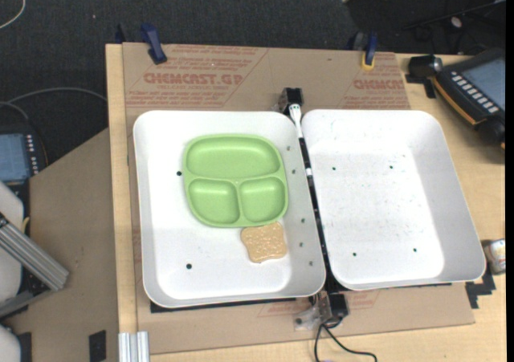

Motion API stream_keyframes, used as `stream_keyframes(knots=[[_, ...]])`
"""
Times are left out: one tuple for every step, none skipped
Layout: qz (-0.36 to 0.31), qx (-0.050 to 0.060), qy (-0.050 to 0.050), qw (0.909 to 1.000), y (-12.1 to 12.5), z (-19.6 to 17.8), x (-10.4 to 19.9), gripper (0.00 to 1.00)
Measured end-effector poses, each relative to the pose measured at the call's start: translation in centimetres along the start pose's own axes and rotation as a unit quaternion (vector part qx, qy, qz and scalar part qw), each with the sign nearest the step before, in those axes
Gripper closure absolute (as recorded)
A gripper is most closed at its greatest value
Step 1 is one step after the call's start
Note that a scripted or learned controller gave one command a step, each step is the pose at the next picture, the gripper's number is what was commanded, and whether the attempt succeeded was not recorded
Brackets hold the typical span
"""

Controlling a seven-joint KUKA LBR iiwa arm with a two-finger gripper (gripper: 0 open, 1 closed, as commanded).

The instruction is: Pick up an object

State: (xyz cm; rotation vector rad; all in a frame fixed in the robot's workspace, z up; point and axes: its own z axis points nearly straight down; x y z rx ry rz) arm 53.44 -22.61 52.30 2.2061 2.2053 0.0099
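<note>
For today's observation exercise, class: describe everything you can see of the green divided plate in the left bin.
The green divided plate is pale green, looks like smooth plastic, and has rounded corners. It has three compartments: one wide one along the far side and two smaller ones nearer the camera. It lies flat and right side up on the floor of the left bin, towards the far side. A tan toast-like piece lies at its near edge, touching or just overlapping it.

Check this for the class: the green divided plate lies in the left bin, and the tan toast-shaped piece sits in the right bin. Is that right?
One detail is wrong. The camera view shows the tan toast-shaped piece in the left bin, just below the green divided plate and touching or nearly touching its lower edge, not in the right bin. The plate's place is as stated.
</note>
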Motion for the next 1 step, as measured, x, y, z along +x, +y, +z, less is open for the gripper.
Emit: stream_keyframes(knots=[[0.0,0.017,0.009,0.9998,-6.05,11.79,3.74,1.0]])
